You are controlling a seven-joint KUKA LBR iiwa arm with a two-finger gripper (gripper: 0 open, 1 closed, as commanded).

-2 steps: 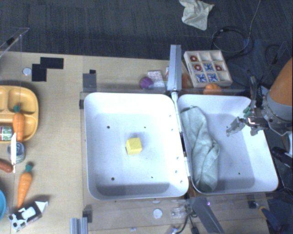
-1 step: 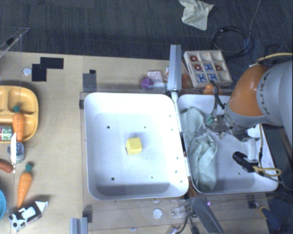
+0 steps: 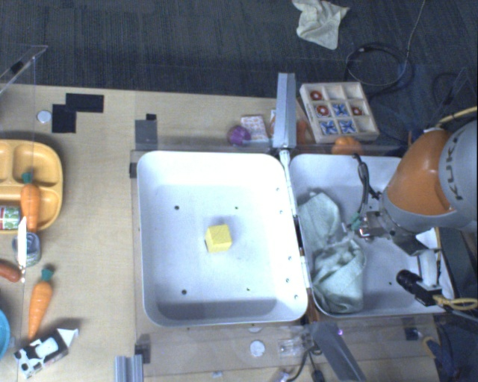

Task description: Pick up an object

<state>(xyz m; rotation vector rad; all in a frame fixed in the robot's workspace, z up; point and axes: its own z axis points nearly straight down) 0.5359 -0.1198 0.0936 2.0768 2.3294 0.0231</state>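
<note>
A small yellow cube lies near the middle of the left bin. A crumpled pale green-grey cloth lies along the left side of the right bin. My gripper reaches in from the right, low over the right bin and right at the cloth's upper right edge. The wrist and cloth folds hide whether anything sits between its tips.
Outside the bins, a yellow divided tray with toy carrots sits at the far left. A tic-tac-toe board, a purple ball and a small pink box stand behind the bins. A rag lies on the floor beyond.
</note>
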